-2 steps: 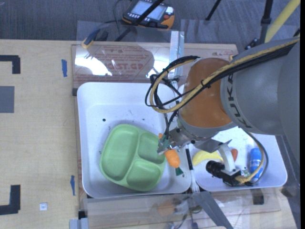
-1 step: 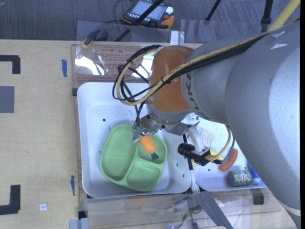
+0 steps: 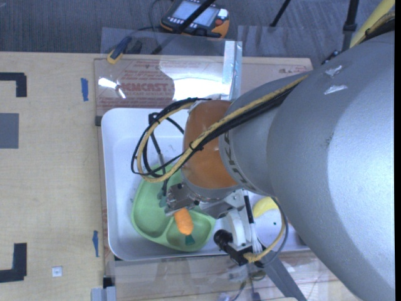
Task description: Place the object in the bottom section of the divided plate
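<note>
1. In the left white bin [image 3: 116, 168], toward its near edge, sits a green divided plate [image 3: 147, 215]; the arm hides its right side.
2. On that plate lies a small orange object [image 3: 183, 221], carrot-like in shape, with a dab of green at its lower end. It rests over the raised ridge that splits the plate, in the lower right part of what can be seen. Which section it belongs to cannot be told for sure.
3. The gripper [image 3: 177, 200] hangs directly above the plate, its metal tip just beside the upper end of the orange object. How far its jaws are open, and whether they grip anything, cannot be told, because the wrist blocks the view.
4. The grey arm [image 3: 326, 162] crosses the scene from the right, and its orange band [image 3: 203, 146] sits over the middle of the bin. Black and yellow cables [image 3: 150, 137] loop out to the left of the wrist.
5. To the right of the plate, partly under the arm, a yellow item [image 3: 266, 207] shows against white.
6. Beyond the bin, a handheld pendant [image 3: 194, 14] lies on the grey floor.
</note>
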Motion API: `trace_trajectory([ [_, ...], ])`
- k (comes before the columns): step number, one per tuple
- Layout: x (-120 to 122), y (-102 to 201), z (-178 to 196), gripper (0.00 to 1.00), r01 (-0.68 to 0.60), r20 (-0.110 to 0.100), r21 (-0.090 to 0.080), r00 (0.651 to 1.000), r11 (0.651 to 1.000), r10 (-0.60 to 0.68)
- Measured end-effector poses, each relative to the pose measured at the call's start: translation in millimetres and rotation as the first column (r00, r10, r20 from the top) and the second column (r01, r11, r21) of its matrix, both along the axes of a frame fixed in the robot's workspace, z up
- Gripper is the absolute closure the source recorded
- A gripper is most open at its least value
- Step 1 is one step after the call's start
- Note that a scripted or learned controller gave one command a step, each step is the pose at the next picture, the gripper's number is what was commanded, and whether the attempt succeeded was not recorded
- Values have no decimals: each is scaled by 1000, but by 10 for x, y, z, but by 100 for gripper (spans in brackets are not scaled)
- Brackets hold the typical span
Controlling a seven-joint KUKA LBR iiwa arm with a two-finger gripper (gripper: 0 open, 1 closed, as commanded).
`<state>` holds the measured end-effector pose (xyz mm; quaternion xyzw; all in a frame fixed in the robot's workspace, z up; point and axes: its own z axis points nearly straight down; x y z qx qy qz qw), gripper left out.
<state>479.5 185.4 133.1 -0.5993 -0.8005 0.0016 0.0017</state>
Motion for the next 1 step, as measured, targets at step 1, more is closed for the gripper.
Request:
trace_trajectory([
  [1,3,-4,1,0,1,1,0,1000,1000,-1],
])
